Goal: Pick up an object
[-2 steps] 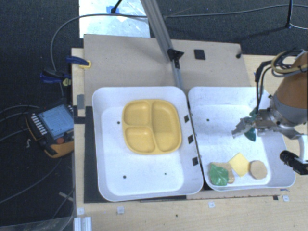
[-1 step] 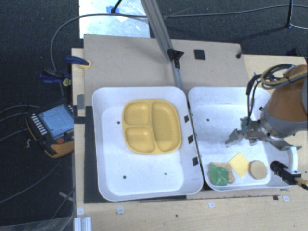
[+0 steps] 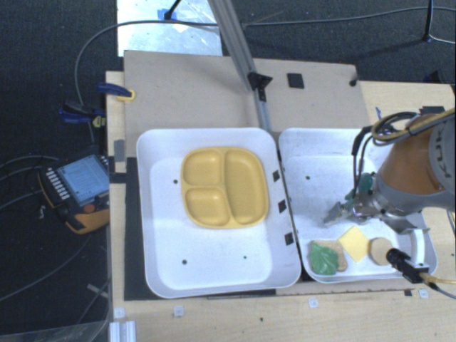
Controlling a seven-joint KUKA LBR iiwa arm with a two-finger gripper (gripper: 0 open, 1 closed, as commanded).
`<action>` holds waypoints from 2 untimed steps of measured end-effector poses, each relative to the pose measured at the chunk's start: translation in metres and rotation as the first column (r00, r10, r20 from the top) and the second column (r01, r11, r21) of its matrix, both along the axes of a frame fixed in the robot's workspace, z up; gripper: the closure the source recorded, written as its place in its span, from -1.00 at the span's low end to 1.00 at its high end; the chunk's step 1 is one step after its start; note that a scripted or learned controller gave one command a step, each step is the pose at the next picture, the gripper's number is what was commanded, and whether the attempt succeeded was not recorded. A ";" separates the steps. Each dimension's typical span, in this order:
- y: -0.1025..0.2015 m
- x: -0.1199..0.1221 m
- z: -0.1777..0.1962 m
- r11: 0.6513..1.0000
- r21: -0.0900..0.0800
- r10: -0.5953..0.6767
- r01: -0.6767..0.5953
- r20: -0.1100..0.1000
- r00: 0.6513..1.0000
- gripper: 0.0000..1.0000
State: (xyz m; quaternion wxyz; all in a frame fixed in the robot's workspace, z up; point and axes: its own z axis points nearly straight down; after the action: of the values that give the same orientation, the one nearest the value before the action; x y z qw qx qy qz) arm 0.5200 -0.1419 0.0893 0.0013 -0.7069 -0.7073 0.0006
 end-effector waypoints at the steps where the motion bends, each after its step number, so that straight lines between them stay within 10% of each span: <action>1: 0.000 0.002 0.014 1.000 -0.001 0.001 -0.001 0.005 1.000 1.00; 2: 0.002 0.004 0.057 1.000 -0.002 0.004 -0.004 0.008 1.000 1.00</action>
State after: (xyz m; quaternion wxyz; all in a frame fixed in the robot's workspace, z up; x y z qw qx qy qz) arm 0.5237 -0.1401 0.1461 -0.0023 -0.7055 -0.7087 -0.0015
